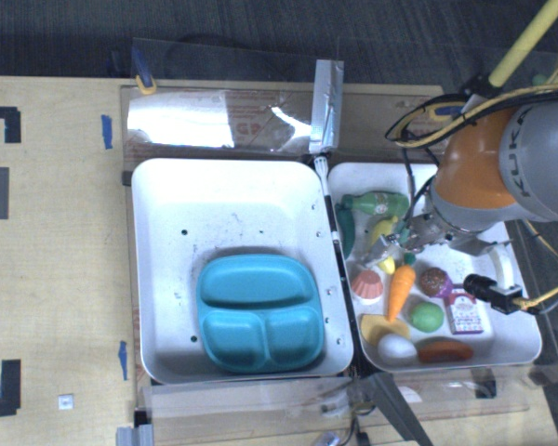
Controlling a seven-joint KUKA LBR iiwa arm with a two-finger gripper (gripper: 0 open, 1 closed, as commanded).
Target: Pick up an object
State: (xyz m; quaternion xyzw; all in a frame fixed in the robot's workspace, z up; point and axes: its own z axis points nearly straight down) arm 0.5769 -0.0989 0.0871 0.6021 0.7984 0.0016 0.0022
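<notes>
Right now the table [56,249] carries 2 shallow white bins side by side. The left bin [167,203] is the bigger sight, with a teal divided tray [259,311] lying near its front edge. The right bin [525,342] is crowded with toy food: a green leafy piece [372,203] at the back, an orange carrot [401,291], a pink-topped round piece [367,284], a brown ball [434,279], a green round piece [427,317], a small pink carton [466,316], a white egg [396,347], a red-brown sausage [444,350] and a yellow wedge [374,325].

The grey arm [539,156] with its orange band [474,170] comes in from the right and leans over the back half of the right bin, wrist angled down and toward the left. The gripper [397,240] sits low among the toys, just beside the carrot's top and near a small yellow piece [386,266].

To my eye this is the reaching-down step of the pick: the tool is down at the pile, but nothing is lifted. The jaws are lost against the clutter, so I cannot tell how wide they stand or whether anything sits between them. The next move, I would judge, calls for closing on 1 item cleanly, likely the carrot or the yellow piece, then rising straight up without dragging its touching neighbours.
</notes>
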